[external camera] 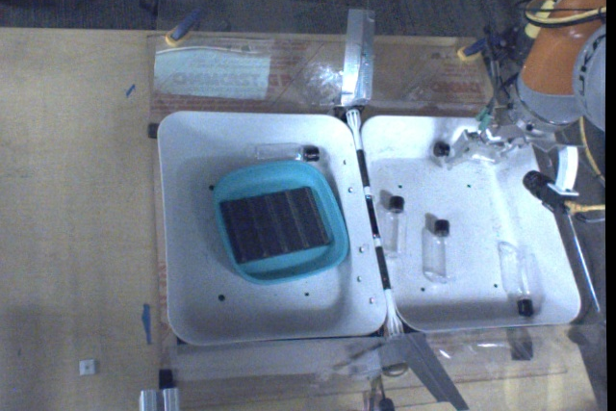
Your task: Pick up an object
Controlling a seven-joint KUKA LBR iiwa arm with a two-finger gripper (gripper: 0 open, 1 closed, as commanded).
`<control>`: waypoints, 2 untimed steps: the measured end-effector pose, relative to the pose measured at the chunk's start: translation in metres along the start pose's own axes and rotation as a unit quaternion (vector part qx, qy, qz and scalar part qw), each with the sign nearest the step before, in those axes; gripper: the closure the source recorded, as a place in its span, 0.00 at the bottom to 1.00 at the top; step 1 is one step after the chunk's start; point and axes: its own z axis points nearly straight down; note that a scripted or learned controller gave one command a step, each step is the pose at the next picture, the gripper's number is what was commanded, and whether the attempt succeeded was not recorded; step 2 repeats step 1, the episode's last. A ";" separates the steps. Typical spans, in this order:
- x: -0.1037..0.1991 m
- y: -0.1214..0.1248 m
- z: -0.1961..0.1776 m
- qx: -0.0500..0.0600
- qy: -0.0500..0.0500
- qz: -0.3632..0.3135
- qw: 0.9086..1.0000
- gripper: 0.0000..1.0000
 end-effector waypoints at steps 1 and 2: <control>0.041 0.004 -0.118 -0.006 -0.004 0.035 0.999 1.00; 0.041 0.004 -0.118 -0.006 -0.004 0.035 0.999 1.00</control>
